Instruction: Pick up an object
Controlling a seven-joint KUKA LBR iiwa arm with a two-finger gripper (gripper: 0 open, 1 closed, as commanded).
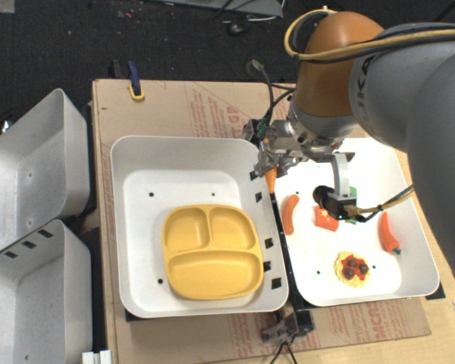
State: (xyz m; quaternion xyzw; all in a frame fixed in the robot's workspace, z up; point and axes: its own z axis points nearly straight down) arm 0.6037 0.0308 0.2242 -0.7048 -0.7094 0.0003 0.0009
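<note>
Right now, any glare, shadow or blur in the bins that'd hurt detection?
Camera view: right bin nearly blown out white, though the red-topped round piece reads sharp; left bin evenly lit, with faint shadow around the yellow plate; grey arm, nearest the lens, looks slightly soft.

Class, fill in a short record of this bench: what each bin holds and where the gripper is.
left bin: one yellow divided plate
right bin: left carrot, right carrot, red block, berry tart
gripper: over the right bin's upper left corner, by the wall between the bins
arm: reaches in from the right
</note>
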